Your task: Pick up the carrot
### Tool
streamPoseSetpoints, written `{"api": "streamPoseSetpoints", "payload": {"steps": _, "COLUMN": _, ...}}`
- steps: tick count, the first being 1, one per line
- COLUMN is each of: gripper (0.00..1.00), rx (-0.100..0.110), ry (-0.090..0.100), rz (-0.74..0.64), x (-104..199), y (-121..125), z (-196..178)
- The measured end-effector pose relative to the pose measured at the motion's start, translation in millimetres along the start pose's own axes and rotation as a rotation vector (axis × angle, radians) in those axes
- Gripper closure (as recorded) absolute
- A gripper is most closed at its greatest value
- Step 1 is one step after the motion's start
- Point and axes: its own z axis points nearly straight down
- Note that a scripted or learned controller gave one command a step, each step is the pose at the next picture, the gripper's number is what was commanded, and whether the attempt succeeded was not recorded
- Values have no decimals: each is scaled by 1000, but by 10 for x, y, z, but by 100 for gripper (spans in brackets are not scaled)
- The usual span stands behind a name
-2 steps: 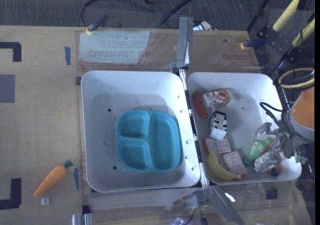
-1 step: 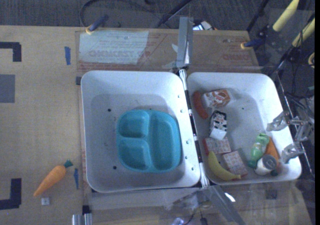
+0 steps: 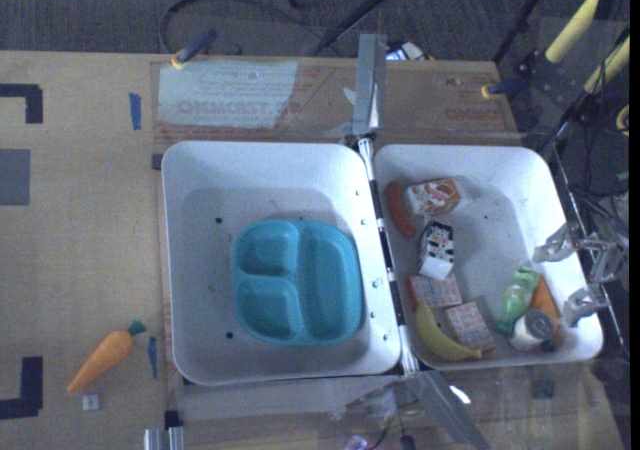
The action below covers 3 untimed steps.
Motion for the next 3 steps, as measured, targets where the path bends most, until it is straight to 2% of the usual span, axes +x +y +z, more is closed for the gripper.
{"api": "streamPoseSetpoints", "payload": {"steps": 1, "gripper": 0, "rx": 9, "ry": -8, "rz": -109, "x": -158, "y": -54, "z": 563}}
{"api": "streamPoseSetpoints", "payload": {"steps": 2, "gripper": 0, "rx": 11, "ry": -17, "rz": -279, "x": -218, "y": -32, "z": 768}}
{"api": "streamPoseSetpoints", "payload": {"steps": 3, "gripper": 100, "rx": 10, "ry": -21, "rz": -274, "x": -228, "y": -25, "z": 668}}
